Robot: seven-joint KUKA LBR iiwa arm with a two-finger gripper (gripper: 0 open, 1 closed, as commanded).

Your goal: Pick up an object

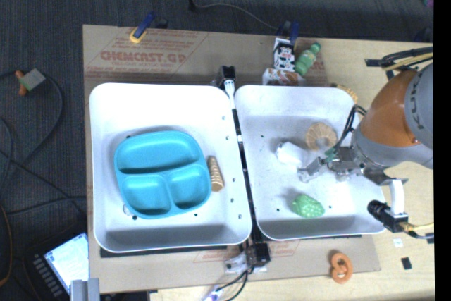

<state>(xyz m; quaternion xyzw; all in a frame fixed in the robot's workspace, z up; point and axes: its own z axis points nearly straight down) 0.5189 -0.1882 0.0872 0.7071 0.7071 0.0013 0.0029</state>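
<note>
Grey arm (394, 144), orange band, metal fingers (310, 171)

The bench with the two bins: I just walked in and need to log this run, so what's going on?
A KUKA arm reaches into the right bin, its gripper low between a white object, a tan shell-like piece and a green toy. Nothing is visibly held. The left bin holds a blue divided tray with a small brown item beside it.

Red print on bench board (144, 57), far left, beyond left bin: "CHEMCAST GP". Small carton (283, 55) at far edge: print too small to read.
</note>
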